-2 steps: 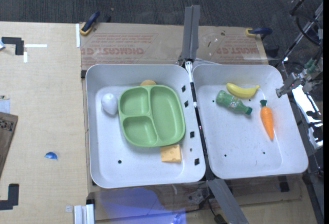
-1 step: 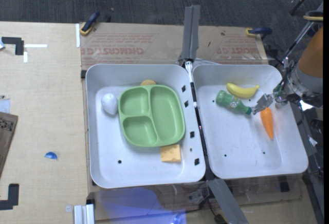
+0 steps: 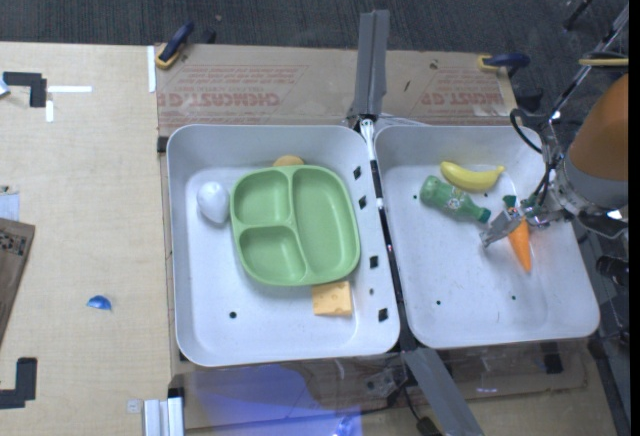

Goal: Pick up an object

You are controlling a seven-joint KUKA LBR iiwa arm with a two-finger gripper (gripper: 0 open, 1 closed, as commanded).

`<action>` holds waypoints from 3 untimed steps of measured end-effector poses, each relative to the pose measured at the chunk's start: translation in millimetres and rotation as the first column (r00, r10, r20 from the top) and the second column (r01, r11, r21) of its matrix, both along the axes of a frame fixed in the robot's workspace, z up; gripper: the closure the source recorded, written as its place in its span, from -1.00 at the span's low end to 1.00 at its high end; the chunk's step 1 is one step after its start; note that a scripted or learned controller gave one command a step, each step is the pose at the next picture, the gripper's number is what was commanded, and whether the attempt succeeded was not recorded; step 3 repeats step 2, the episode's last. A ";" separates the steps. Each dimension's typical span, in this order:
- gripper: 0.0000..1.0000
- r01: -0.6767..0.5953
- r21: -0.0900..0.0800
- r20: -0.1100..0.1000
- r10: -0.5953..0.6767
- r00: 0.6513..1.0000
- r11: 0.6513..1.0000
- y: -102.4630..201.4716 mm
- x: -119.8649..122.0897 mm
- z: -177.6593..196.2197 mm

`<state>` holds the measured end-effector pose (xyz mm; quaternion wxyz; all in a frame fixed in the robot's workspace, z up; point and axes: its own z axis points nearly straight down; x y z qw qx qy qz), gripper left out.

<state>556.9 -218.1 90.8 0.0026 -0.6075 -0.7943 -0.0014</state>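
Note:
In the right bin, an orange carrot lies near the right wall, tip pointing toward the front. My gripper reaches in from the right and sits low over the carrot's upper end, touching or nearly touching it. A yellow banana and a green bottle lie just left of the gripper, toward the back of the same bin. The arm's orange band shows at the right edge.
The left bin holds a green divided plate, a white rounded object, a yellow piece behind the plate and a yellow-orange block at its front. A grey divider runs between the bins.

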 end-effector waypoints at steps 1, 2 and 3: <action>1.00 0.004 -0.004 0.003 -0.004 1.000 1.000 -1.9 0.5 9.7; 1.00 0.104 -0.007 0.002 -0.103 0.995 0.995 59.5 6.3 135.7; 1.00 0.104 -0.007 0.002 -0.103 0.995 0.995 59.5 6.3 135.7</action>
